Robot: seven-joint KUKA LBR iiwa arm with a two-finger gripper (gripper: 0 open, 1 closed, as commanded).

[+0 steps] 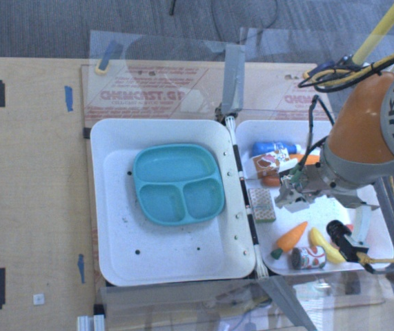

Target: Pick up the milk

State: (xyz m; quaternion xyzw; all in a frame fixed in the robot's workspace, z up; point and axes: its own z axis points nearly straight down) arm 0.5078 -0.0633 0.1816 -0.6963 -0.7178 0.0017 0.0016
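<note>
The milk [275, 148], a blue and white container, lies on its side near the back wall of the right bin [370, 262]. My gripper [290, 189] hangs over the middle of that bin, a little in front of the milk and to its right, apart from it. A brown and white carton [266, 165] lies between the milk and the gripper. The arm's grey and orange wrist covers the bin's right part.
A teal divided plate [179, 183] sits in the left bin [114, 254]. In the right bin lie a speckled sponge block [261, 205], a carrot [292, 236], a banana [325, 246], a small can [308, 258] and an orange piece [309, 161].
</note>
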